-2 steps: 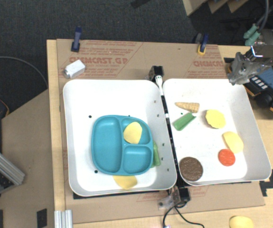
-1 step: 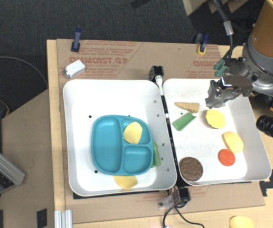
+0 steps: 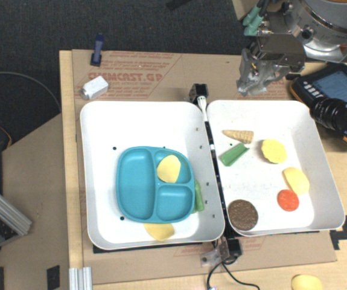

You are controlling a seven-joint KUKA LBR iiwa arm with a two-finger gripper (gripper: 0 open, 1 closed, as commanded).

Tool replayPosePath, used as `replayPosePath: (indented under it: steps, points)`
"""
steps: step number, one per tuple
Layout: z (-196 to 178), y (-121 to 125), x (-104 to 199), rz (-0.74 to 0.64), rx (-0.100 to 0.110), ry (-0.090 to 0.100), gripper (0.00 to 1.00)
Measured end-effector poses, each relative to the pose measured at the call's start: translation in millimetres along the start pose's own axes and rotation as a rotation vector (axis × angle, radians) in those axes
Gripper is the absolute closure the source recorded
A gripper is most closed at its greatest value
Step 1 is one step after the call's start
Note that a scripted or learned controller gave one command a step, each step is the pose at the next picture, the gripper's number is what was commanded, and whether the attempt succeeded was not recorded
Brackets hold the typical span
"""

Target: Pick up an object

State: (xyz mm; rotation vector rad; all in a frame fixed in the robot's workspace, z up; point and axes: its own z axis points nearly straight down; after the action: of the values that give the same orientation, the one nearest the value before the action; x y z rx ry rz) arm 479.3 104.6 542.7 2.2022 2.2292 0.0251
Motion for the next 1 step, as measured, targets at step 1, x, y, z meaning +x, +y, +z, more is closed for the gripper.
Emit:
replayPosePath:
  steps: [1]
  points:
    - [132.3, -3.6, -15.4, 0.015, 0.032, -0.009, 1.0]
